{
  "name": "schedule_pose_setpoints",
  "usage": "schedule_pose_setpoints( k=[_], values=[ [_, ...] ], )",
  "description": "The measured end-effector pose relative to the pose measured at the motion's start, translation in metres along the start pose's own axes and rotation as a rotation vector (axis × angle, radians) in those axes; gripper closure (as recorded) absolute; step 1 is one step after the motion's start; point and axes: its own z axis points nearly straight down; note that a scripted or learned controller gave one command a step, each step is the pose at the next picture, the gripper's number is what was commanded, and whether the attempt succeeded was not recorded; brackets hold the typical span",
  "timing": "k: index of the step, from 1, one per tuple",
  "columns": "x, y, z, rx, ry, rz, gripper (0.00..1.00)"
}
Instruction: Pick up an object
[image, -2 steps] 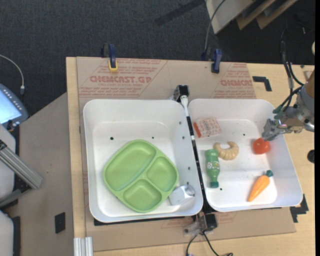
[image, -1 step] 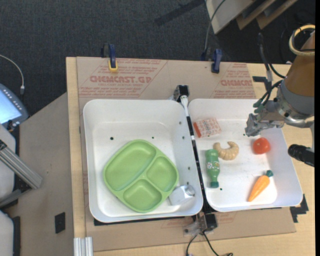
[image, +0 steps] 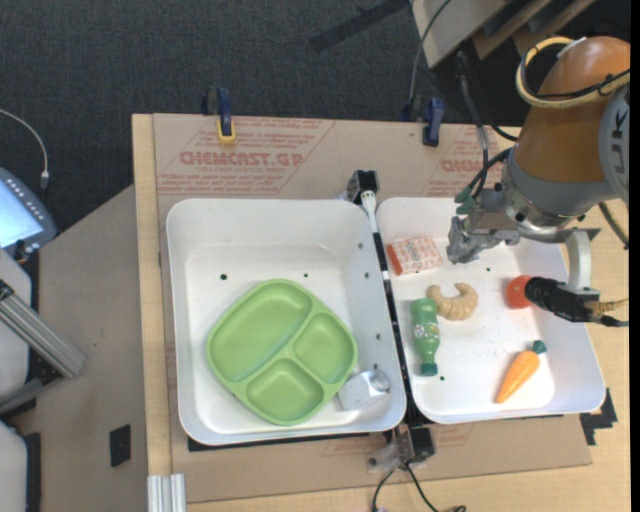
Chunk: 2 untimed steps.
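Gripper (image: 466, 243) sits low over the right bin (image: 575, 400), just beside the pink-and-white packet (image: 414, 254); can't tell how wide it stands, and nothing shows in its grasp. Croissant (image: 453, 300) lies just below it, green bottle (image: 425, 338) nearer the bin divider, carrot (image: 520, 374) toward the front, red item (image: 516, 291) partly behind the black attachment. Left bin (image: 190, 330) has the green tray (image: 282, 350). Judging by this, pick isn't done: approach stage, w/ grasp & lift left.

A green divided plate (image: 282, 350) lies in the left bin (image: 190, 260), with two blue clamps (image: 224, 108) on the cardboard (image: 260, 150).
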Motion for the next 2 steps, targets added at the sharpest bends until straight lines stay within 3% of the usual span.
schedule_pose_setpoints(
  k=[2],
  values=[
    [0.103, 0.028, 0.009, 0.001, 0.000, 0.001, 1.00]
  ],
)
